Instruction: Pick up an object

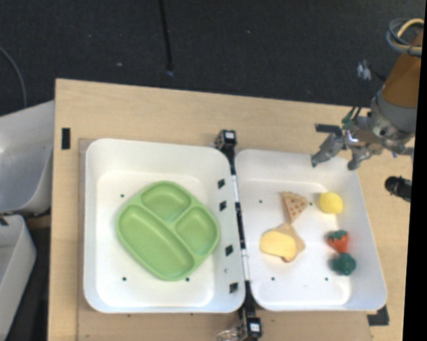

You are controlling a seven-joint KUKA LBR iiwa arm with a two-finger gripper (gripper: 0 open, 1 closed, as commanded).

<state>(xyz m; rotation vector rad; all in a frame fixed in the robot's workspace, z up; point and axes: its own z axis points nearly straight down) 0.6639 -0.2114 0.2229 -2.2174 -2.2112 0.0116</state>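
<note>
Above the right bin's (272, 163) far rim, claw (340, 157) spread, holding nothing

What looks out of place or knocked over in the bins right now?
Nothing stands out. The green divided plate lies flat in the left bin, and the toy foods sit apart in the right bin, none spilled. The gripper hovers open above the far rim.

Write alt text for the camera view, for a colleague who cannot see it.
The gripper hovers open over the far edge of the right bin, holding nothing. That bin holds a pizza slice, lemon, yellow piece, strawberry and broccoli; the left bin holds a green divided plate.
</note>
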